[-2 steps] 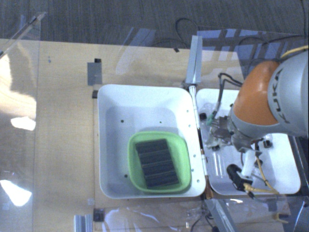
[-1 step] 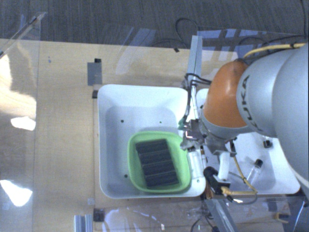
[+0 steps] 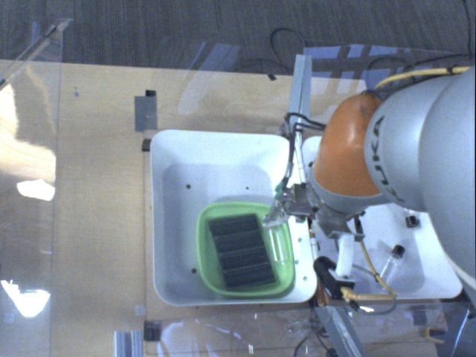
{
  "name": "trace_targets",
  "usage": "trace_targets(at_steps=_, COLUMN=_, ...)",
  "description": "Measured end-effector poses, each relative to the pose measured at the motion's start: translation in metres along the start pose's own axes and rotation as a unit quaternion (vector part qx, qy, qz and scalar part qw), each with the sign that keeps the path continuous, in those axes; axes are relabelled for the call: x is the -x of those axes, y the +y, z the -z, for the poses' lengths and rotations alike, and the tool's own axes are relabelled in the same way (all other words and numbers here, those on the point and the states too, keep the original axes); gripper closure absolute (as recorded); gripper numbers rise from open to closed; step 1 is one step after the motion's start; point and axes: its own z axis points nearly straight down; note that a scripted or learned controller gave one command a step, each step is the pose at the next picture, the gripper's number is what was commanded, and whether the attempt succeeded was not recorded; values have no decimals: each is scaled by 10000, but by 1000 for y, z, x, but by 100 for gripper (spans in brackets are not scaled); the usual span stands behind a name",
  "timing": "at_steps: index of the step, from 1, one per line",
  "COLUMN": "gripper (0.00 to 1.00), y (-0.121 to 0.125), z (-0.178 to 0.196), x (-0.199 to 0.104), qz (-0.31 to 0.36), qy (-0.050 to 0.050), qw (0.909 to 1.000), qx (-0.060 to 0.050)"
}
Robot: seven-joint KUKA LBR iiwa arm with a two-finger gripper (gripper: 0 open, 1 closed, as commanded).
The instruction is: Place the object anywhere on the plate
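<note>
Gripper [image 3: 277, 216] hangs over the green plate's [image 3: 204, 253] near edge; I cannot tell its grip. Right beside it, the dark ridged block [image 3: 240, 251] lies on the plate, long side pointing away.

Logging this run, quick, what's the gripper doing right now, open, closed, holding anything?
Gripper: cannot be told; it sits at the right rim of the green plate, beside the dark ridged object lying on the plate.
</note>
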Motion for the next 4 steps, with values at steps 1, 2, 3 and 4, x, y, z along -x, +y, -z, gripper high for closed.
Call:
trace_targets(at_steps=1, gripper=0, y=32, z=0, x=33, qz=-108, qy=-3, qw=9999, qx=9)
trace_targets(at_steps=2, gripper=0, y=121, z=65, x=34, qz=231, qy=-6, qw=9997, qx=26)
trace_targets(at_steps=3, gripper=0, y=172, z=84, x=-42, qz=300, qy=-4, qw=9995, qx=20)
trace_targets(at_steps=4, gripper=0, y=174, z=139, x=-94, qz=94, qy=4, qw=9999, qx=37)
